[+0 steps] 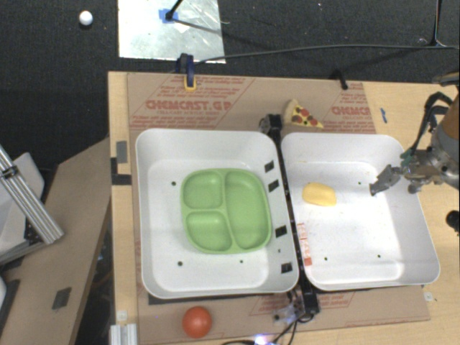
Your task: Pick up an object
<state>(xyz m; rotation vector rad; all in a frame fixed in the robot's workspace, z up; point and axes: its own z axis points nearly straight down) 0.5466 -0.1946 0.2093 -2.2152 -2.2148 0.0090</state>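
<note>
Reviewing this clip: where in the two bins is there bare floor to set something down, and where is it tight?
The right bin has the most room: its whole front half, below the yellow piece, is bare. The gripper hangs over its right side. The left bin is crowded: the green divided plate fills the middle, leaving narrow strips along the walls.

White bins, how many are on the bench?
2. Left bin holds a green tray; right bin holds a yellow object.
</note>
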